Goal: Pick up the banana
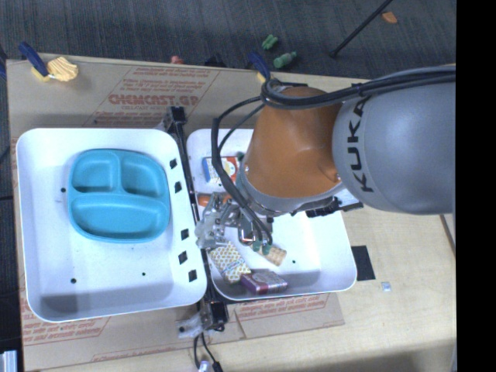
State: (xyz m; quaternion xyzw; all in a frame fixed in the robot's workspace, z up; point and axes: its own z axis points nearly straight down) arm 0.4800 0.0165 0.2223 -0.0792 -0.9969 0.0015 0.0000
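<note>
My gripper (229, 227) hangs low over the left part of the right bin (335, 263), under the orange band (298, 149) and the big grey arm (403, 146). It sits just above a small checkered packet (228, 260). The arm covers most of the right bin's middle and back.
A dark purple box (263, 282) lies at the right bin's front edge, and a small tan and green item (273, 253) lies beside the gripper. An orange and white package (220, 167) shows at the back left. The left bin (39, 208) holds a blue divided plate (120, 194). Black cables (225, 138) loop off the wrist.
</note>
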